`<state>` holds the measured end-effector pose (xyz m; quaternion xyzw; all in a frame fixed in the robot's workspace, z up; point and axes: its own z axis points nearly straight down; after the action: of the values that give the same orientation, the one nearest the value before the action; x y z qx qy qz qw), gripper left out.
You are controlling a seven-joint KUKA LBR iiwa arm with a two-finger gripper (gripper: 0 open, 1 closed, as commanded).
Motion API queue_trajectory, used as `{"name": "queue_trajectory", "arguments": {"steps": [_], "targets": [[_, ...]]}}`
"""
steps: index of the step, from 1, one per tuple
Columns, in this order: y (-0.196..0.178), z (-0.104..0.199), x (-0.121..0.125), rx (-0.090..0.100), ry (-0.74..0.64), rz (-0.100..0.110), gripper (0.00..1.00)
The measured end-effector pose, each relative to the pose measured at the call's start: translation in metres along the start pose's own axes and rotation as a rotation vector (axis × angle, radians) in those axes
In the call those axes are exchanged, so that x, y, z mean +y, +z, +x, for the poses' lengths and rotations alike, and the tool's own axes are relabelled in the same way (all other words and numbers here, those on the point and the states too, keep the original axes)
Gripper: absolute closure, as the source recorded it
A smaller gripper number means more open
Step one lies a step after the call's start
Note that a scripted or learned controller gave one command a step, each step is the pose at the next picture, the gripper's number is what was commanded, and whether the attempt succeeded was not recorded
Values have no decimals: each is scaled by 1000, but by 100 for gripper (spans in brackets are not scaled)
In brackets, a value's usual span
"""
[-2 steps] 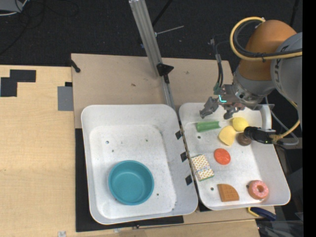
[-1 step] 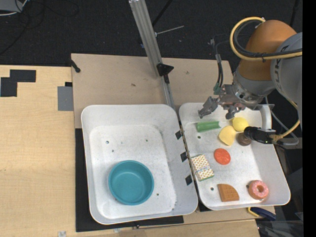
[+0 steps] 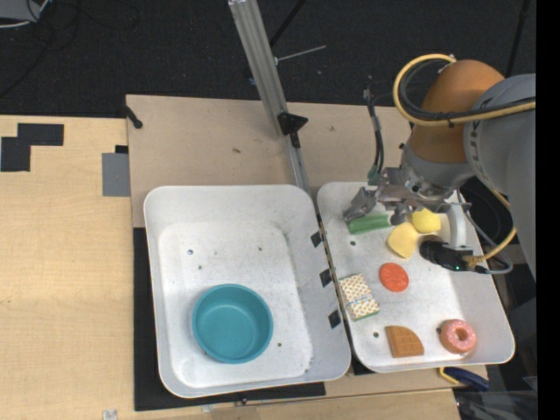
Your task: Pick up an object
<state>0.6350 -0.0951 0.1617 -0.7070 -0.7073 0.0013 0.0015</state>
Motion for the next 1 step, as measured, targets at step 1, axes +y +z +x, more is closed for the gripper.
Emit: {"name": "queue_trajectory", "arguments": {"steps": [1], "targets": [[56, -5, 7, 0, 1, 1, 0]]}}
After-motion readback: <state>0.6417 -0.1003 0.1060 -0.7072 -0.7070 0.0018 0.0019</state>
